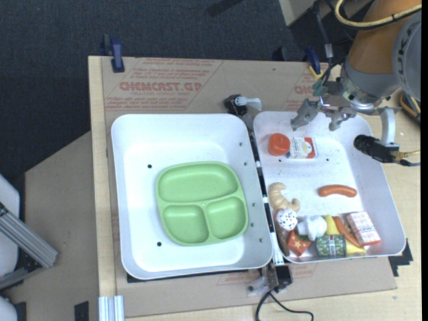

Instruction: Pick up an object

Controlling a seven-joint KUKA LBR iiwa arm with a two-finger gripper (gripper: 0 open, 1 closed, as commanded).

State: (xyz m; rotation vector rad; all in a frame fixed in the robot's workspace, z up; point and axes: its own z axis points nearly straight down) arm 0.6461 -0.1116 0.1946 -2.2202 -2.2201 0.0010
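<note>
A: Starting at the bottom of the frame — why is everything crowding the lower right corner of the right bin?

B: The toys are sitting in a heap there: a die, a green can, a small red-and-white carton, all touching or nearly so. My guess is that's making them hard to single out.

A: And the green tray?

B: It's lying alone in the left bin, centre of the frame, well apart from the rest.

A: Moving up?

B: A sausage and a croissant are lying loose in the middle of the right bin. Above them a red tomato-like piece is touching a little box.

A: So which is the target?

B: Likely that upper pair — the tool is hovering just above them at the upper right, fingers spread apart and gripping nothing.

A: And the surface beyond?

B: Brown board, printed lettering, running to the top.
</note>
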